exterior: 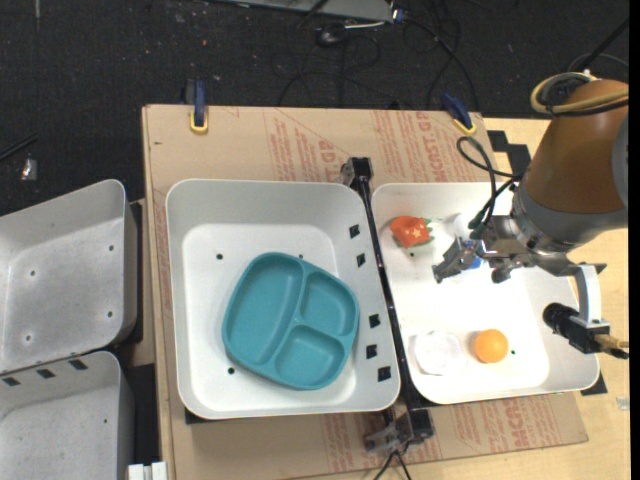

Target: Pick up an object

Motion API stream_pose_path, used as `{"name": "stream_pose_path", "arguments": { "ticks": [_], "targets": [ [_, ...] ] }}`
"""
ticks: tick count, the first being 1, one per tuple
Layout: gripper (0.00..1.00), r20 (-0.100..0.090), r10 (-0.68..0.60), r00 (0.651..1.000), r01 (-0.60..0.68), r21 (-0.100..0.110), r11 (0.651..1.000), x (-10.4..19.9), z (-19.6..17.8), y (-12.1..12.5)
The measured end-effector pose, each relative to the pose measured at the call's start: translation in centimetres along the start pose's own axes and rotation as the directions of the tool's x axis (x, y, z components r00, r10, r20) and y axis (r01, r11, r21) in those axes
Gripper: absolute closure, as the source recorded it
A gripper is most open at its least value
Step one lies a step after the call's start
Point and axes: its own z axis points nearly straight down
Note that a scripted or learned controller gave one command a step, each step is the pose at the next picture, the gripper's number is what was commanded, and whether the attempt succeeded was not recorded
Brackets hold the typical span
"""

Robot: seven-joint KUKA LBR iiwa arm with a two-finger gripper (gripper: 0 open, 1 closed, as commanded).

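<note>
My gripper hangs over the middle of the right bin, its two dark fingers spread apart and open with nothing between them. A red strawberry-like object with a green top lies just up and left of the gripper, near the bin's far left corner. An orange ball rests toward the bin's front, below the gripper. Beside the ball on its left lies a white round lid. None of these touches the fingers.
The left bin holds a teal divided plate. A black divider runs between the two bins. The arm's orange band and grey wrist cover the right bin's far right part. Grey panels lie left of the bench.
</note>
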Motion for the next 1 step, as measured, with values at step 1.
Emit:
{"name": "stream_pose_path", "arguments": {
  "ticks": [1],
  "targets": [
    [0.0, 0.0, 0.001, 1.0, -0.001, 0.0, 1.0, -0.75, 5.83, -0.64]
  ]
}}
